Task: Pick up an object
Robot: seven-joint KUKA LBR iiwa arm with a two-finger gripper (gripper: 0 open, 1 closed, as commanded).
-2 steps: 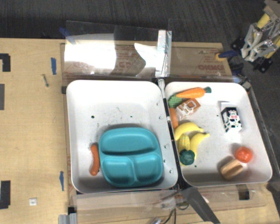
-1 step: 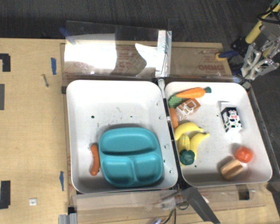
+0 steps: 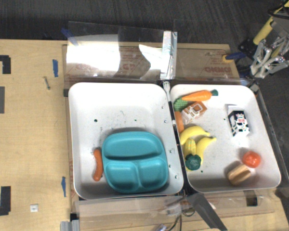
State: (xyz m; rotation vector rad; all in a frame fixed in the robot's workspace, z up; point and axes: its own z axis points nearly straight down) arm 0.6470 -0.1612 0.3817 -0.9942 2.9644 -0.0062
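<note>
Overhead, we see two shallow white bins side by side on the table (image 3: 24, 143). Our arm sits far off at the upper right corner, above the dark floor and well apart from both bins, with the tool (image 3: 272, 57) a pale metal cluster hanging beyond the right bin's far corner. We cannot tell how the tool stands from this slant, and nothing shows in it.

Our left bin (image 3: 86, 100) carries a teal divided tray (image 3: 135, 162) lying flat toward the near wall, three compartments up. Just beside its left edge lies an orange sausage-shaped piece (image 3: 98, 164), lengthwise along the tray.

Our right bin (image 3: 265, 129) holds the small things for picking. Along its left wall, from far to near, we see a toy carrot (image 3: 197, 96) with green leaves at its left end, a small white and red packet (image 3: 193, 111) touching just below it, then a yellow banana bunch (image 3: 196, 138), and a dark green lump (image 3: 193, 162) touching the bananas' near end. Toward the right wall rests a white and black box (image 3: 238, 121), well apart from the rest. Near the front right corner sit a red tomato (image 3: 251, 159) and a tan bread roll (image 3: 239, 173), just beside each other.

Behind the bins a clear plastic sheet (image 3: 115, 57) stands over brown cardboard.
</note>
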